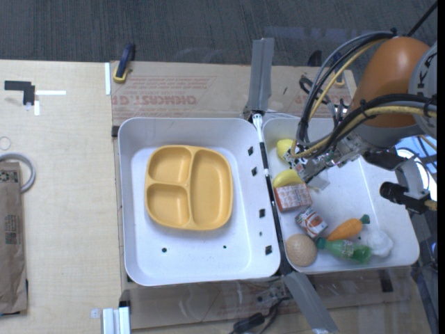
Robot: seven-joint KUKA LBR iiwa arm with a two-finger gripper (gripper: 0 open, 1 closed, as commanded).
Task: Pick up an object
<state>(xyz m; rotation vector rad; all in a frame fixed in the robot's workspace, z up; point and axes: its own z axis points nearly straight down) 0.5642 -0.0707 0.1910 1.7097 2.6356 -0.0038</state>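
The bench [55, 186] is pale wood, and it carries two shallow white bins side by side. The left bin [139, 256] holds a yellow divided plate [188, 186], three compartments, lying flat near the middle. The right bin [389, 221] is partly covered by the grey arm [396, 75] with its orange band, which reaches in from the right with black and yellow cables looping over it.

The gripper [306, 162] hangs low over the upper left part of the right bin, just above the yellow things there (whether it is wide or narrow I cannot tell from here, the metal and cables blur together). Nothing shows between it that I could call held.

The objects sit in the left and lower part of that bin. A yellow lemon-like piece [284, 148] lies near the top left corner, another yellow piece [286, 179] just below it, touching a small red and white packet [293, 197]. Lower lie a little can [311, 223], a tan egg-shaped ball [301, 250], a green bottle [345, 250] on its side, an orange carrot [346, 229] tilted above it, and something white [379, 242] beside them.
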